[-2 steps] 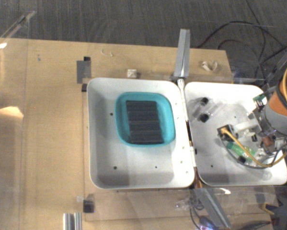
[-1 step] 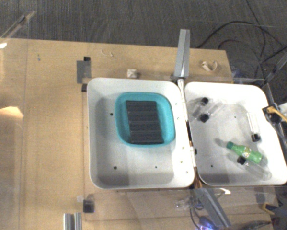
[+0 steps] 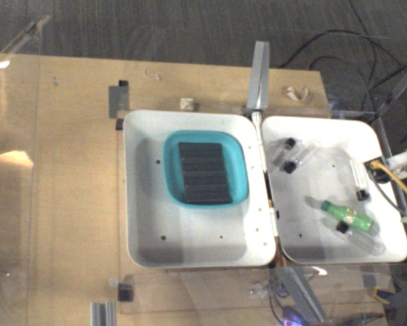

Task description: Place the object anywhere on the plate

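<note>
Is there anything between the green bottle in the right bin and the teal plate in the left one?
Yes: the bins' adjoining walls rise between the green bottle and the teal plate. Small clear vials lie nearby.

Bench (image 3: 60, 202): carries two bins side by side, their inner walls touching.
Left bin (image 3: 138, 240): holds the plate.
Plate (image 3: 238, 165): lies in the far half of the left bin, nearer its right wall than its left.
Ridged insert (image 3: 204, 173): rests on the plate, at its middle.
Right bin (image 3: 312, 246): holds several small items.
Two capped vials (image 3: 289, 156): far-left part of the right bin, close together.
Tube (image 3: 359, 178): right side of the right bin, pointing near to far.
Bottle (image 3: 348, 215): near-right part of the right bin, lying flat, just left of another vial (image 3: 356, 230).
Upright bar (image 3: 259, 77): beyond the seam between the bins.
</note>
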Robot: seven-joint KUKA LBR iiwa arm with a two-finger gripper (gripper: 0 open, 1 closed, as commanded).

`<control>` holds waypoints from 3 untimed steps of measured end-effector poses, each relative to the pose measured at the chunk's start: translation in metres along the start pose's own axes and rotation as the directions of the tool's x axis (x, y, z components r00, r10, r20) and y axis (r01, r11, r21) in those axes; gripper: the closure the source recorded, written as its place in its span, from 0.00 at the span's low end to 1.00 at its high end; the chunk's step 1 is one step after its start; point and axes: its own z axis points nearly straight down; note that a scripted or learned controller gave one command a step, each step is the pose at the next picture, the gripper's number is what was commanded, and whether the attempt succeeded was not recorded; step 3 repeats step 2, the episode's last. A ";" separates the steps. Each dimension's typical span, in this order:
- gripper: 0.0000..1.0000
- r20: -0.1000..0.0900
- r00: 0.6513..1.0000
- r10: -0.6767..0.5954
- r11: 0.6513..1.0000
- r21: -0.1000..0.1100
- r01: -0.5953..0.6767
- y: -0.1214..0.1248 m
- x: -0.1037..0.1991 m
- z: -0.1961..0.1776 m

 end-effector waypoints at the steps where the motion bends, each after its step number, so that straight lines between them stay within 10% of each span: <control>1: 0.00 0.000 1.000 0.001 1.000 0.000 -0.001 0.000 0.000 0.016; 3: 0.00 -0.001 1.000 0.001 1.000 0.000 -0.001 0.000 0.000 0.019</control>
